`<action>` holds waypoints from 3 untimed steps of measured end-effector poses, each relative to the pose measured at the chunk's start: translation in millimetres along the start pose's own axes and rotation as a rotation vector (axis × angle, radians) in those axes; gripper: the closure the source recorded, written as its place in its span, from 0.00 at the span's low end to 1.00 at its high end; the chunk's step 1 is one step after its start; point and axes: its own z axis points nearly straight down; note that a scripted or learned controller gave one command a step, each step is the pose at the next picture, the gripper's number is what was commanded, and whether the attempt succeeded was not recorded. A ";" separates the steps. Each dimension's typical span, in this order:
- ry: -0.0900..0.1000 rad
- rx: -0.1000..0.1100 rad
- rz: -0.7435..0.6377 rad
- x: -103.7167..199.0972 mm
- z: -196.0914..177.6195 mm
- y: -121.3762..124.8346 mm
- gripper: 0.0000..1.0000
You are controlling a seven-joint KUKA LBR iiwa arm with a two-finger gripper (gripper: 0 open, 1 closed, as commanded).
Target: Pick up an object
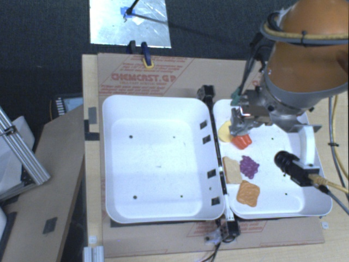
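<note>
We've got hand point(239, 131) over orange-red toy point(242, 141) in right bin point(313, 146); can't tell hand state. Looks light, prob. rigid plastic; grab across middle.

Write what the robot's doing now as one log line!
step: reaching | gripper: over small red-orange toy | bin: right white bin | grasp: unclear

Light is bright and even, coming from above. The left bin point(155, 157) and right bin point(283, 198) glare near white, with soft grey shade along their inner walls. A foil sheet point(130, 15) at the far side shines in patches. The dark floor point(38, 37) stays dim. The whole picture is slightly soft and grainy, and the arm point(311, 42) looms large and a little blurred.
</note>
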 end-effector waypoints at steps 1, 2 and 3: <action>0.006 -0.007 -0.015 40.4 -118.1 4.5 1.00; 0.005 0.003 -0.018 95.9 -153.0 -1.1 1.00; 0.003 0.010 -0.018 158.4 -134.3 -2.2 1.00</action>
